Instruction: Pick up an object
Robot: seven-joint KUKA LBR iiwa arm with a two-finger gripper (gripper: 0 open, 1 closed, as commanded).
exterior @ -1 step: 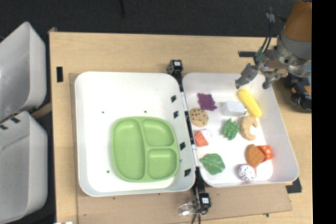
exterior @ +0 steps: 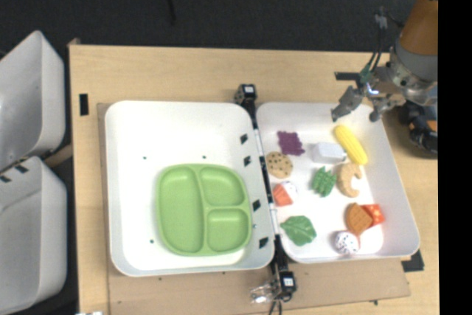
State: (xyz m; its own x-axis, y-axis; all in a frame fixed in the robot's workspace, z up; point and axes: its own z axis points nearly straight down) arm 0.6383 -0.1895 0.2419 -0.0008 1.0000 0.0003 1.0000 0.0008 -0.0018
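Nearest us, we see two shallow white bins side by side: the left bin (exterior: 125, 158) holds a green divided plate (exterior: 202, 209), and the right bin (exterior: 398, 188) holds small toy foods, among them a yellow corn cob (exterior: 350, 143), a purple grape bunch (exterior: 290, 142) and a cookie (exterior: 278, 164). Above the right bin's far corner we see the gripper (exterior: 359, 104), its fingers spread and holding nothing, apart from the corn cob.

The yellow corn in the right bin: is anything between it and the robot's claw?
Nothing visible blocks it. The end effector hangs above the right bin's far edge, and the corn lies just below it in the view, uncovered, with a white block touching its left side.
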